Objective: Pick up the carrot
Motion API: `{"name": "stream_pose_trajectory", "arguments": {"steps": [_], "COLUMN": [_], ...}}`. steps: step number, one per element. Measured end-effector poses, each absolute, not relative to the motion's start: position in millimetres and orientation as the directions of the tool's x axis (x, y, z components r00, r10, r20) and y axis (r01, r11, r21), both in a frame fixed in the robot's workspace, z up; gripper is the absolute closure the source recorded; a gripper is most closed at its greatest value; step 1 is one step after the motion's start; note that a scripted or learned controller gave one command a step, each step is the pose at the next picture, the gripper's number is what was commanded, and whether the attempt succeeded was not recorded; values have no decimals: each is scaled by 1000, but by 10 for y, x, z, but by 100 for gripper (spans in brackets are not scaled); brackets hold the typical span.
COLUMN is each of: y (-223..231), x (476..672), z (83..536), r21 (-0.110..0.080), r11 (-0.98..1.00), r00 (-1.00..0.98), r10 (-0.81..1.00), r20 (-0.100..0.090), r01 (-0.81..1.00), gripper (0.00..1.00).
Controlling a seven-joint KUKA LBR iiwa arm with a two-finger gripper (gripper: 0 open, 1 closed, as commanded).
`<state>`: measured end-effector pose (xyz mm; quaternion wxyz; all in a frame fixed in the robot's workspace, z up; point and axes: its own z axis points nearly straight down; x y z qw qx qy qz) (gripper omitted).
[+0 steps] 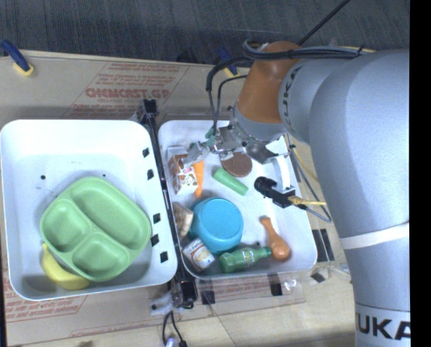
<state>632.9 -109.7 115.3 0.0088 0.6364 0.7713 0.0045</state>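
You had the arm (346, 143) reaching in from the right across the right bin (302, 248), with its tool (203, 149) low over that bin's far left part. From this slanted view you could not tell whether the tool was wide or narrow. The carrot (199, 177) lay in the right bin, just on the near side of the tool. It was a short orange piece, close beside a brown snack packet (178, 172) on its left. You could not tell whether the tool touched the carrot.

To the carrot's right a green cylinder (230, 181) lay at a tilt. Just beyond it was a brown disc (237, 166), partly under the wrist. A blue bowl (219, 223) stood in the middle of the bin, near the carrot on its near side. A tan packet (182, 219) sat against the bowl's left. At the bowl's near edge you had a small can (197, 254), and a green bottle (245, 258) lay on its side along the near wall. An orange-brown piece with a pale handle (274, 240) lay to the right of the bowl, close to the bottle's end.

The left bin (27, 143) held a green divided plate (96, 226) that rested on a yellow thing (56, 272) toward the near left corner. Both bins sat side by side on the counter (92, 92), which was covered with printed cardboard.
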Motion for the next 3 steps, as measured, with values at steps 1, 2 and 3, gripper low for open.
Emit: {"name": "stream_pose_trajectory", "arguments": {"steps": [1, 2, 3], "y": [-1093, -492, 763], "x": [6337, 6563, 6261], "z": [1265, 1935, 1904], "r21": [15, -5, -13], "r11": [200, -205, -195], "r00": [-200, 205, 195], "r10": [980, 979, 981], "r20": [-9, -2, -4], "r01": [980, 979, 981], "gripper": [100, 100, 100]}}
